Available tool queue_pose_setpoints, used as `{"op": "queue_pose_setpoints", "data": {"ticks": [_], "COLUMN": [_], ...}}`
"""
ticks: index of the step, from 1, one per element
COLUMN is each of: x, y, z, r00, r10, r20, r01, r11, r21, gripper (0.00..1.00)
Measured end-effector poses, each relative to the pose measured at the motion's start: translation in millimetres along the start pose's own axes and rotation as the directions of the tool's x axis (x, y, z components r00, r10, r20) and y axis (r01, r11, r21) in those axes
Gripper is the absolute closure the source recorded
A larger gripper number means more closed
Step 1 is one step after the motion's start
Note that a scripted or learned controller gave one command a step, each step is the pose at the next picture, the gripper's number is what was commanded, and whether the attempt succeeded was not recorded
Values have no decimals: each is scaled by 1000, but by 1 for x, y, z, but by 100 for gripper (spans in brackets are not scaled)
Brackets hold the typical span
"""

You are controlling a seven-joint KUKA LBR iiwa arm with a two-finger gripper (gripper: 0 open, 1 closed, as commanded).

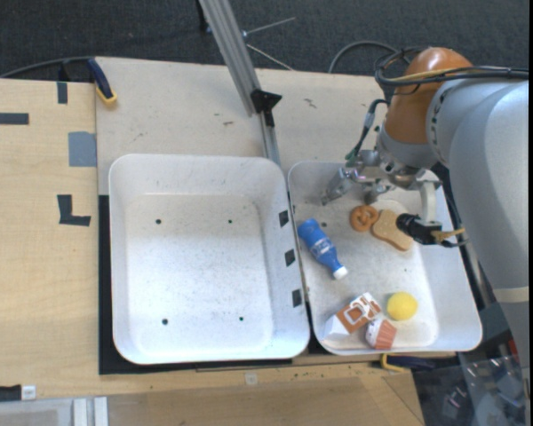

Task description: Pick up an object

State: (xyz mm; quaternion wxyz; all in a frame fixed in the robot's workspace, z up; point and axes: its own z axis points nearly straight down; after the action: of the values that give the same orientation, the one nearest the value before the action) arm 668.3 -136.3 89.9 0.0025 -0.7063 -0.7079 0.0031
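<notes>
The right bin [453,322] holds several objects. A blue bottle [321,247] with a white cap lies near its left wall. A small brown pretzel [363,217] and a tan toast-shaped piece [392,227] lie close together at the far right. A yellow ball [402,306] and an orange-and-white carton [364,317] rest near the front edge. My gripper [370,185] hangs over the far end of this bin, just behind the pretzel and the toast piece. Nothing is visibly held in it.
The left bin [124,238] stands beside the right one, sharing a raised middle rim. A grey metal pole [235,47] slants in from the top toward the bins' far edge. The big grey arm [493,176] covers the right side of the bench.
</notes>
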Motion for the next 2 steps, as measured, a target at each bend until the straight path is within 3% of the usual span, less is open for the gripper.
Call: {"op": "queue_pose_setpoints", "data": {"ticks": [1,2], "x": [1,1], "y": [1,3], "z": [-14,-56], "r00": [1000,1000], "r10": [-1,1], "r20": [1,-1], "r01": [1,-1], "r11": [1000,1000], "r21": [-4,-11], "gripper": [100,100]}}
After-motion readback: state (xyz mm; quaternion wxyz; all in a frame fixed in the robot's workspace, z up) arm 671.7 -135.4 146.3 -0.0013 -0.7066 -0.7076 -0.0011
